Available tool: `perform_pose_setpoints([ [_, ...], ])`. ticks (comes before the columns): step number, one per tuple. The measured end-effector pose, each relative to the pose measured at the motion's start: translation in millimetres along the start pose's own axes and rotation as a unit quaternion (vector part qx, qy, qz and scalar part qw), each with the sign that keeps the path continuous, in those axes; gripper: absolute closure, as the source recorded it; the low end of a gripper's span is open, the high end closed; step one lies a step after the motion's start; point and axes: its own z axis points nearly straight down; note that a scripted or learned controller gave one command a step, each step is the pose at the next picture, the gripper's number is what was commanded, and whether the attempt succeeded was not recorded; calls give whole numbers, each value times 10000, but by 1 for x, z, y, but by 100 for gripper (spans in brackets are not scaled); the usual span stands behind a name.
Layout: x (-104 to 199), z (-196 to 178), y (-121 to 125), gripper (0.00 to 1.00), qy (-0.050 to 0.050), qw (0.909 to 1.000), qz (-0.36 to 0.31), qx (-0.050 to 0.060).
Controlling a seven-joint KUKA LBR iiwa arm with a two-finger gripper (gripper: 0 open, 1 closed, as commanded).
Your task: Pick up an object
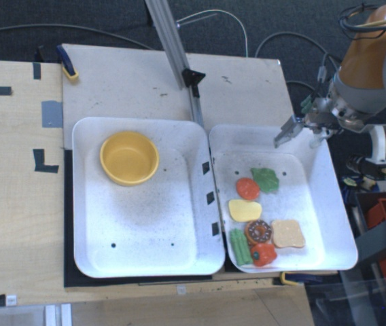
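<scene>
**Toy food cluster lies nearer and to the left of the raised claw**

Toy food pieces sit grouped in the near half of the right-hand shallow white bin (329, 182): a green leafy piece (266, 178), a red tomato-like piece (247, 189), a yellow oval piece (244, 210), a brown ring doughnut (258, 231) and a tan bread slice (288, 233). The two-finger gripper (287, 133) hangs over the bin's far right corner, angled down-left; whether it is spread or closed cannot be told. The green piece is likely the closest target. A yellow bowl (129, 157) occupies the left bin (84, 202).

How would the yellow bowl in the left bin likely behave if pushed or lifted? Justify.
The yellow bowl sits upright on a broad base, so it would probably slide, not tip. It looks like thin plastic, likely light. Its round rim may slip from a pinch.
</scene>
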Motion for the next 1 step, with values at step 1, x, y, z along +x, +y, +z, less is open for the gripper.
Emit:
perform_pose_setpoints([
  [1, 0, 0, 0, 0, -4, 10000, -3, 0],
])
